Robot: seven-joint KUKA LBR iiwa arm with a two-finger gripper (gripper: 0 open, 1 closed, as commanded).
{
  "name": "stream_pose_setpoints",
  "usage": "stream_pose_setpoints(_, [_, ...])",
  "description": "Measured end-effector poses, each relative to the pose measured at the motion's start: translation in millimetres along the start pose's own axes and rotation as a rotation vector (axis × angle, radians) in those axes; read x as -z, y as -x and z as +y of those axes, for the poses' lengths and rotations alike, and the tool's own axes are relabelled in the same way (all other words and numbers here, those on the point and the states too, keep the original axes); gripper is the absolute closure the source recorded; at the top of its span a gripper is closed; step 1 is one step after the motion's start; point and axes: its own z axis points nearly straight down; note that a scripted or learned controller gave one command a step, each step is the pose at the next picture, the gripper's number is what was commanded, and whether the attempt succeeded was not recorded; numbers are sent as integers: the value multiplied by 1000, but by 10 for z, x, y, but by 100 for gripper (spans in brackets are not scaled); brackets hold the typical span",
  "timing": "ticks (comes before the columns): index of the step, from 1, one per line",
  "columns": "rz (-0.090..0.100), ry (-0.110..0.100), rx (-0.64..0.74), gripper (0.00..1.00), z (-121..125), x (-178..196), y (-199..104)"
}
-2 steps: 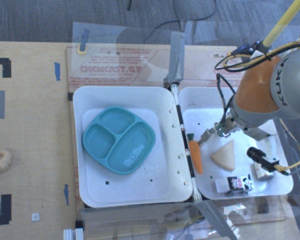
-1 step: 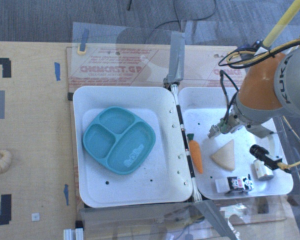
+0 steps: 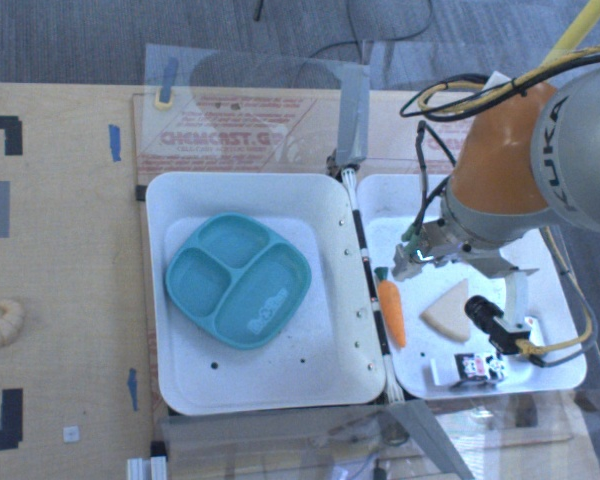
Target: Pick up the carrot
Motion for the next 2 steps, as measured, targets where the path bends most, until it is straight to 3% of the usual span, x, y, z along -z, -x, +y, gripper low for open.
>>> stream_pose_setpoints(1, [2,-2,211,100,-581,174,-101])
stream_pose_setpoints(2, [0,2,569,100,-299,2,-278])
